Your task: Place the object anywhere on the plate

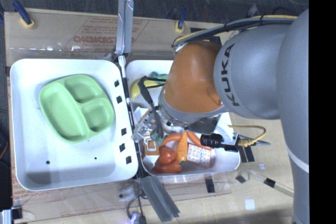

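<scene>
Gripper (149,131) sits low in the right bin (231,162), its grasp impossible to judge beneath the orange wrist. Just beside it lie a red tomato-like toy (167,157), a carrot (181,148) and a labelled packet (199,155), likely the picking pile. Farther left, the green divided plate (76,106) waits in the left bin (31,165), well apart.

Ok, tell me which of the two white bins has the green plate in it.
The left bin. It holds the green divided plate, while the right bin, under the arm, holds the toy food.
</scene>
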Robot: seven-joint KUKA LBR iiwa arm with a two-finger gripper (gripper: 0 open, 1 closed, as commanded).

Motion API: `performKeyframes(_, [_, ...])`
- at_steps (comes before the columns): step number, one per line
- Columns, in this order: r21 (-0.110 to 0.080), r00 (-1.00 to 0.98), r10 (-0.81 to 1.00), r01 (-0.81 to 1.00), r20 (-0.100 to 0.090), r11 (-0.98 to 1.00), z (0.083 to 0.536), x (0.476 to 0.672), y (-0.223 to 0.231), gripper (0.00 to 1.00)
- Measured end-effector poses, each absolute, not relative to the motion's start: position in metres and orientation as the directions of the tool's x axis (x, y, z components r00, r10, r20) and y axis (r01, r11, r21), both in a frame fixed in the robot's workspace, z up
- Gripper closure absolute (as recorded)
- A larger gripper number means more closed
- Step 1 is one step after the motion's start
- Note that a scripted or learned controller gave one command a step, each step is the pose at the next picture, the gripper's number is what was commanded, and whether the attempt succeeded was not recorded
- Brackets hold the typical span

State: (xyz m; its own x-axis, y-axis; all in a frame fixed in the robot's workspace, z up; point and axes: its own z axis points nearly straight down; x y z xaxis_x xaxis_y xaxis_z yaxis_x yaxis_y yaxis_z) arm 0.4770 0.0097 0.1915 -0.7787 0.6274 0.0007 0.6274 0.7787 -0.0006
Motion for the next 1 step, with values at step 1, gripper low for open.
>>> performKeyframes(1, [0.001,-0.570,0.822,0.822,-0.002,0.570,0.1916,0.4771,0.0174,1.00])
